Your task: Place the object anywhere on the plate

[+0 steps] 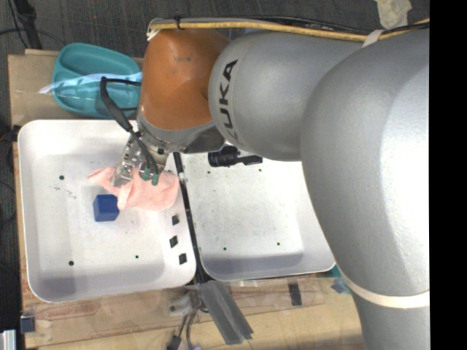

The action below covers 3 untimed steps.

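A blue cube (pixel 106 208) lies in the left bin (pixel 44 195), touching the lower left edge of a pink plate (pixel 149 190). The plate lies near the bin's right wall. My gripper (pixel 135 168) hangs over the plate's upper left part, just up and right of the cube. Its metal fingers point down at the plate, and the wrist hides much of them. Nothing shows between them.
The right bin (pixel 248 217) lies beside the left one, with the grey arm (pixel 328 108) covering its upper and right parts. A teal container (pixel 87 75) sits behind the left bin. Bare bin floor lies left of and below the cube.
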Each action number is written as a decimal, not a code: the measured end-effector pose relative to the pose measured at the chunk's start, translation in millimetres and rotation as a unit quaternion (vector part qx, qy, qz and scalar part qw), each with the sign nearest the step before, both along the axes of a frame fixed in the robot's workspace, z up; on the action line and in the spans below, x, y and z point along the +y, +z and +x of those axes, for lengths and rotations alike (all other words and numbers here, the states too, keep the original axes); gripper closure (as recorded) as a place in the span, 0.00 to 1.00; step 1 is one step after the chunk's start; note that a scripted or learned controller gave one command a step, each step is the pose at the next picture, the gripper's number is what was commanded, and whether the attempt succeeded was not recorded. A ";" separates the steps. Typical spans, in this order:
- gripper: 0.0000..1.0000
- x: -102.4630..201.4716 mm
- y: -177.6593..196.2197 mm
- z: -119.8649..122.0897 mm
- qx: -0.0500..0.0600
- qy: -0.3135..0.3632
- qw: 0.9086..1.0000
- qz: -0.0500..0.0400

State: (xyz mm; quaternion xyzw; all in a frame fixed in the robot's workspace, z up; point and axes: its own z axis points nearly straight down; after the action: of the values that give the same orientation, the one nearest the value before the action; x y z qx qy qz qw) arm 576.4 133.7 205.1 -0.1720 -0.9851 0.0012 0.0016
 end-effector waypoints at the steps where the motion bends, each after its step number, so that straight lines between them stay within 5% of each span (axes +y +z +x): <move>1: 0.00 0.3 0.4 0.1 0.000 0.000 1.000 0.000; 2: 0.00 18.5 -94.8 -84.6 0.001 0.003 1.000 0.001; 3: 0.00 74.9 -113.5 -101.0 0.000 0.000 1.000 0.001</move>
State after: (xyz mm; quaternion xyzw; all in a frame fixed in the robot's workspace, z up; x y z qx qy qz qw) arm 475.4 208.6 91.5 -0.1722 -0.9851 0.0006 0.0016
